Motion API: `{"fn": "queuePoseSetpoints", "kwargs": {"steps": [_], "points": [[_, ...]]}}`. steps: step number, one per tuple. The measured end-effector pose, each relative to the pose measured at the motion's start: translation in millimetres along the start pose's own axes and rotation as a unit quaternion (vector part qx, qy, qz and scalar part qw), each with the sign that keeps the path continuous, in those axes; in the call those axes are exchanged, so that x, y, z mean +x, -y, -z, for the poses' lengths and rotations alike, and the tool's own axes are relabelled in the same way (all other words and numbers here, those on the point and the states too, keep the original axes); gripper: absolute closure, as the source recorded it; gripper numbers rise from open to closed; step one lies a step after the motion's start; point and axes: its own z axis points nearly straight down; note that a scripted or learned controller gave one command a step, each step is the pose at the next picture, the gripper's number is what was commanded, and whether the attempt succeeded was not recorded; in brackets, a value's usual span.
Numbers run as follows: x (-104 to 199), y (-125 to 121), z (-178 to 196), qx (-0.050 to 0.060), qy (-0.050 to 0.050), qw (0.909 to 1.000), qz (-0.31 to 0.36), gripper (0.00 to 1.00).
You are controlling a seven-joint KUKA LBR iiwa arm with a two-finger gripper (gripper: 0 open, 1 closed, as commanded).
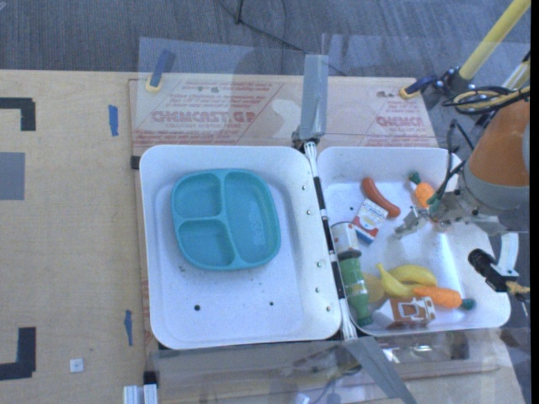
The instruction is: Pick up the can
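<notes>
In the right-hand bin you have the clutter: a sausage, a small red and white carton, two carrots, a banana, and the can, a dark green cylinder lying on its side against the bin's left wall. Lying flat and tucked to the wall, it likely leaves little room for a finger on that side. The gripper hangs over the middle of this bin, up and to the right of the can and apart from it; you cannot tell from this angle whether its jaws are spread or closed, and nothing shows between them. The left bin holds a teal divided plate. Both bins sit on a pale wooden bench with blue tape marks; grey carpet lies beyond.
</notes>
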Motion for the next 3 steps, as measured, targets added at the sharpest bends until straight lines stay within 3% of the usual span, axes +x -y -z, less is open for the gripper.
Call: {"fn": "queuePoseSetpoints", "kwargs": {"steps": [1, 2, 3], "points": [[43.6, -4.6, 36.1, 0.003, 0.001, 0.9993, 0.038, 0.00], [105.0, 62.4, 0.9, -0.002, 0.003, 0.9901, -0.140, 0.00], [104.9, 62.4, 0.9, -0.002, 0.003, 0.9901, -0.140, 0.00]]}}
